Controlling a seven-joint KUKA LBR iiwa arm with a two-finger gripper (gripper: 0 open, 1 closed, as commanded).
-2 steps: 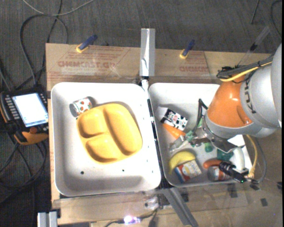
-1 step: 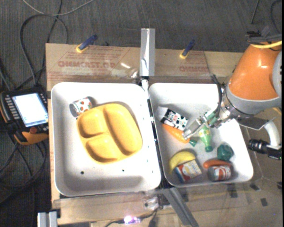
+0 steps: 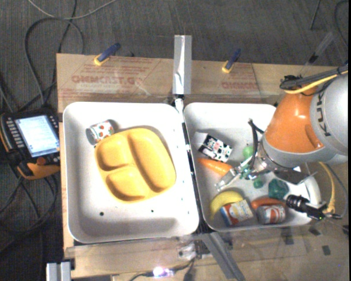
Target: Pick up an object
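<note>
My gripper hangs low over the middle of the right bin, just right of an orange carrot and above a yellow banana. A black-and-white patterned box lies behind the carrot. Two short cans stand near the front wall, with a red-orange piece between them. A teal object and a pale green one lie close to the wrist. Nothing is visibly held.
The left bin holds a yellow divided plate and a small white can with red dots at its back left. The arm's orange band covers the right bin's far right part.
</note>
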